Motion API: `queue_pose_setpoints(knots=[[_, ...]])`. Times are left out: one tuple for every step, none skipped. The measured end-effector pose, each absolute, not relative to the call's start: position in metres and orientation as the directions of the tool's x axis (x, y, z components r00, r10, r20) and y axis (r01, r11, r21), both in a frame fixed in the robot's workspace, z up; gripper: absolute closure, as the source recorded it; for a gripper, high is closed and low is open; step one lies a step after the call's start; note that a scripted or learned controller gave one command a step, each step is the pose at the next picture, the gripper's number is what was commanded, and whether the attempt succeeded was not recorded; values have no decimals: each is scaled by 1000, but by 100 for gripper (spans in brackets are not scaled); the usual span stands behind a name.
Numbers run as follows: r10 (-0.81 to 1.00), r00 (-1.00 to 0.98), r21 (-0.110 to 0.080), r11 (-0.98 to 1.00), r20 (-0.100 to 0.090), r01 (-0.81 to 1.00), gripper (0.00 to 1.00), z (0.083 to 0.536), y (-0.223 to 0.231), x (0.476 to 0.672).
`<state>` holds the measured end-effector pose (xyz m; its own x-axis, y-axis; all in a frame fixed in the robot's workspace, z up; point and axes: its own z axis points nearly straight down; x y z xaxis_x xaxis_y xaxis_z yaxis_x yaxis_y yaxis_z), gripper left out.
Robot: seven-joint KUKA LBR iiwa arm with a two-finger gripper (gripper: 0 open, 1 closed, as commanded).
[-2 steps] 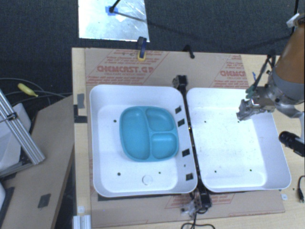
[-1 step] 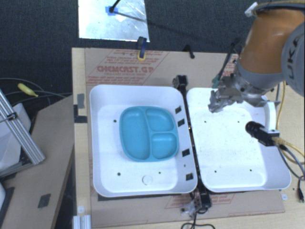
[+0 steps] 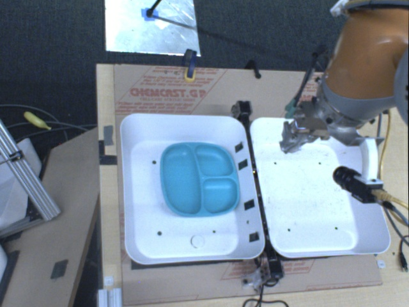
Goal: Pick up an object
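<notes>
Over the right bin (image 3: 319, 235), poised low: claw (image 3: 291, 139), fingers' spread impossible to tell. Across the divider, centred in the left bin (image 3: 140, 171), lying flat: blue divided plate (image 3: 198, 178), probably the target.

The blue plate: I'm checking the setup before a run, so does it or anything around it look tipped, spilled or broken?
Nothing stands out. The blue plate lies flat and whole in the left bin. The end effector hangs over the right bin, away from the plate.
</notes>
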<state>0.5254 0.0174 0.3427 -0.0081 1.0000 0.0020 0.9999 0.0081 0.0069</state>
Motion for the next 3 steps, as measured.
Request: queue_pose_setpoints(knots=[[1000,-13,3,13,3,1000,100,353,100,521],[1000,-7,7,7,3,1000,100,402,117,486],[1000,-5,5,5,2,1000,100,437,122,487]])
